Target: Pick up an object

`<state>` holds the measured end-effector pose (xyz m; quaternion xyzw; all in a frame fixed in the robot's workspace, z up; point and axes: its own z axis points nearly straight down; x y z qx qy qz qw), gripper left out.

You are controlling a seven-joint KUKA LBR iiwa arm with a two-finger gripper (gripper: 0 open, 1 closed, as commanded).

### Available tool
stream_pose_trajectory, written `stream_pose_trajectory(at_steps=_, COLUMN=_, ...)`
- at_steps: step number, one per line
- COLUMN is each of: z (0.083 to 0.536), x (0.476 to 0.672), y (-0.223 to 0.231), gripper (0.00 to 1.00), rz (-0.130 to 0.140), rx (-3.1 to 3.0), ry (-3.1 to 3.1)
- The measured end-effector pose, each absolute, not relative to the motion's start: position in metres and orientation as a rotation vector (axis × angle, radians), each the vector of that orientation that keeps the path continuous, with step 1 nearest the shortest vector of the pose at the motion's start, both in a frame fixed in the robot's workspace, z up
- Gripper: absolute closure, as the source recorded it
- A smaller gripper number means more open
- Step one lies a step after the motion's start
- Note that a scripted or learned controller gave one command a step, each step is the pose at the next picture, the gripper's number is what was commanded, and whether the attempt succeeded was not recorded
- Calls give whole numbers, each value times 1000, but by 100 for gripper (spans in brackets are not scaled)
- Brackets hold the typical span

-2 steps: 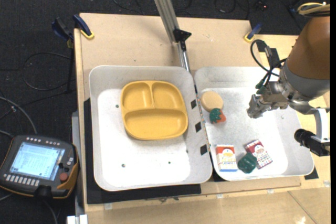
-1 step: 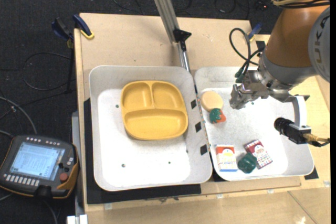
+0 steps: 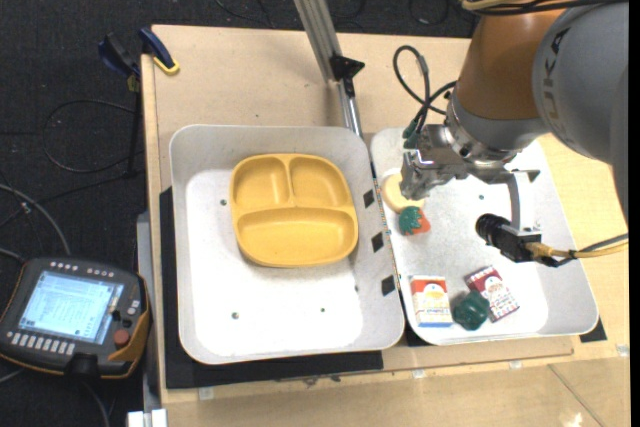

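Arm comes in from the right w/ its gripper [image 3: 418, 177] low over the right bin [image 3: 560, 310], near that bin's left wall, about mid-length. It's poised over a pale yellow round object [image 3: 395, 194] w/ a small green-and-red toy [image 3: 412, 221] just beside it toward the near edge; probably one of these two is the pick target, since the tool is lined up right above them. Can't tell whether the fingers are apart or together: the wrist body hides them from this slant, and nothing is visibly between them, so no hold can be claimed. Rest of the right bin's stuff sits along its near edge, well apart from the gripper: a white-and-red small box [image 3: 431, 301], a dark green lump [image 3: 470, 311] just beside it, and a red card-like packet [image 3: 493, 292] touching or nearly touching the lump. Left bin [image 3: 200, 315] carries a yellow divided plate [image 3: 294, 210], roughly central, leaning toward the far edge; too wide for a two-finger pinch, likely why the arm works the small items instead.
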<state>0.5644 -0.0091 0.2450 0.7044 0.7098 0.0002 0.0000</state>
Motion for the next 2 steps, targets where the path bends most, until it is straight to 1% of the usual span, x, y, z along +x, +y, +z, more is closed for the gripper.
stream_pose_trajectory(at_steps=1, z=245, x=582, y=51, gripper=100, rz=4, rx=2212, ry=2231)
stream_pose_trajectory(at_steps=2, z=242, x=598, y=92, gripper=100, rz=3, rx=2214, ry=2229)
